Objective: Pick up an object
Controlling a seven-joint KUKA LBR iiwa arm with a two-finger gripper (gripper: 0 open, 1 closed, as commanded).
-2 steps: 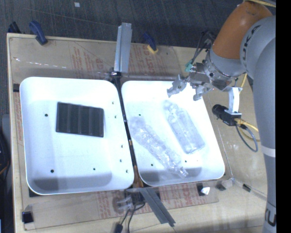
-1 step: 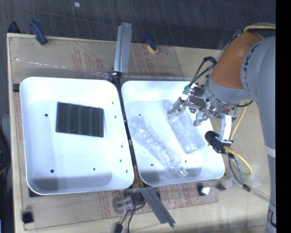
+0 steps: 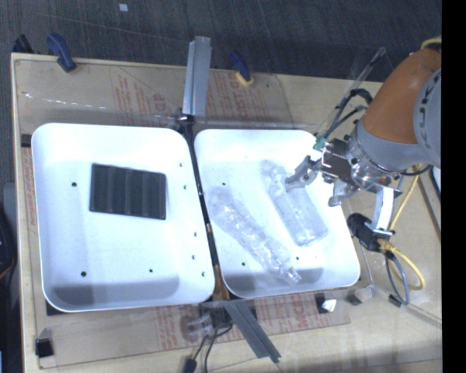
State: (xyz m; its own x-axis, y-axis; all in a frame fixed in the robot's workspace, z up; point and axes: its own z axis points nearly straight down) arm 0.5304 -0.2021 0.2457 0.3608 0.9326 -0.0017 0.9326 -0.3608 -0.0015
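Arm [image 3: 400, 119] reaching left, gripper [image 3: 311, 171] low — tilted

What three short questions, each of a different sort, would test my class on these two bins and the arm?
1. True or false: the dark ribbed rectangular pad lies in the left white bin.
2. How many clear crumpled plastic bottles, and, lie in the right white bin?
3. The metal claw is over the right bin's: A) near rim B) right side C) left wall

Key: 1 true; 2 two; 3 B
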